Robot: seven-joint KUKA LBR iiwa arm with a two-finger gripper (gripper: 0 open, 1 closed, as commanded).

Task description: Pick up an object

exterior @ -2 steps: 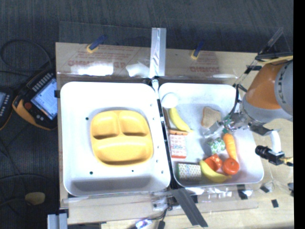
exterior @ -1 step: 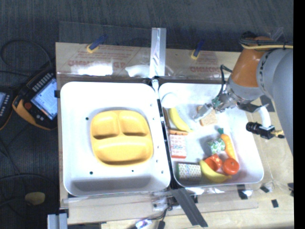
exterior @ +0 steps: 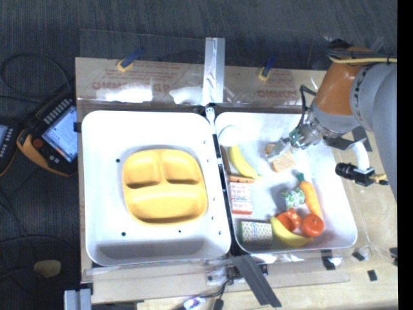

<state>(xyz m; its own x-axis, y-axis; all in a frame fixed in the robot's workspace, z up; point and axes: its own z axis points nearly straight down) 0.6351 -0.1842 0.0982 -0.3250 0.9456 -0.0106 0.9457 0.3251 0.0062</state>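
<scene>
- The gripper (exterior: pixel 279 148) is low in the upper part of the right bin (exterior: pixel 345 221), reached in from the right.
- Fingers: they appear slightly parted just above a small tan block (exterior: pixel 282 163), likely a toy bread slice or cracker. Nothing is seen between them, so no hold is recorded. Exact opening is hard to read at this size.
- Task object, by judgement: the tan block, being nearest the fingers. It lies flat on the bin floor, just right of the banana (exterior: pixel 240 162) and apart from it.
- Orientation: the block's long axis runs roughly left to right, tilted up slightly at the right end. It has no clear pointing end.
- Handling, by judgement: probably light, rigid plastic with smooth faces. It may slide or flip if nipped at a corner, so grip across the short sides, square to the long axis.
- Other contents: a carrot (exterior: pixel 310 196), a tomato (exterior: pixel 313 225) and small cartons (exterior: pixel 241 196) lie lower in the same bin.
- The left bin (exterior: pixel 103 134) holds a yellow divided tray (exterior: pixel 165 185).
</scene>
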